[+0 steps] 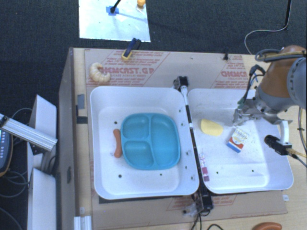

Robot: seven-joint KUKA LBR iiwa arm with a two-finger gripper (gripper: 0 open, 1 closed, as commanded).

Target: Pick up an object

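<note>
In the right bin [249, 178], a flat yellow piece [211, 127] lies near the left wall. To its right lies a small white carton [236, 141] with red and blue print. The grey arm with its orange band [280, 78] reaches in from the right. My gripper [241, 117] hangs just above and behind the carton, to the right of the yellow piece. Nothing shows between its tips. The left bin [103, 176] holds a blue divided plate [150, 140] with an orange sausage [117, 143] lying beside its left edge.
A black divider strip [191, 128] runs between the two bins. A black attachment [277, 145] sticks out over the right bin's right side. On the bench behind the left bin lie a pale curled piece [99, 72] and a blue-and-yellow tool [129, 49].
</note>
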